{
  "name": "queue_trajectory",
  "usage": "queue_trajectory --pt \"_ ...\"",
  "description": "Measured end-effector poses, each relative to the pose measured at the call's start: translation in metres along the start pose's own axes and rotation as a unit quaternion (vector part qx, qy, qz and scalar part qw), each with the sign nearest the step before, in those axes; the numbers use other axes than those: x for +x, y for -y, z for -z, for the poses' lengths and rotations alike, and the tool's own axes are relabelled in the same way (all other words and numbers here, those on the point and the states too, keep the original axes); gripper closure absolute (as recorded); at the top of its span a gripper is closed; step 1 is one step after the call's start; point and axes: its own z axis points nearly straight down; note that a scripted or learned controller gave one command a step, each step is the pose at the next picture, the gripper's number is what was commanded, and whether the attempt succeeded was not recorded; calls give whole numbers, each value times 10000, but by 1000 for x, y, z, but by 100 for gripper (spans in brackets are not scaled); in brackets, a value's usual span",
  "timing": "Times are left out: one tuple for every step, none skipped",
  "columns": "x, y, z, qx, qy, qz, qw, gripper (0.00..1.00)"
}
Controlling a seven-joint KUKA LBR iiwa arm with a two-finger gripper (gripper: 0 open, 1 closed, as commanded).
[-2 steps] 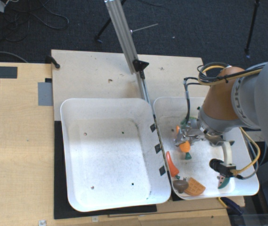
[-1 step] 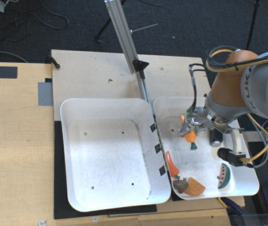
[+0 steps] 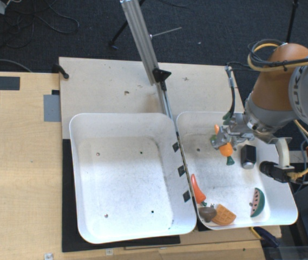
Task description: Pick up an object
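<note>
My gripper (image 3: 224,143) hangs over the upper middle of the right bin (image 3: 283,213), reaching in from the right. A small orange toy carrot (image 3: 227,150) with a green end sits between its fingers, and the gripper is shut on it. Further objects lie along the bin's front. A red-orange chilli (image 3: 197,188) rests against the left wall. A brown lump (image 3: 208,214) and an orange waffle-like piece (image 3: 224,216) touch each other in the front left corner. A watermelon slice (image 3: 257,202) lies at the front right.
The left bin (image 3: 89,145) stands beside the right one, and the two share a divider wall with black clips (image 3: 180,169). A slanted aluminium rail (image 3: 143,42) rises behind the bins. Cables lie on the dark floor at the back.
</note>
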Motion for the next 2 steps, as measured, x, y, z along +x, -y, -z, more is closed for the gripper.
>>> queue_trajectory --pt "-1 0 49 23 -2 13 10000 100" --pt "51 -14 35 35 -15 19 10000 100"
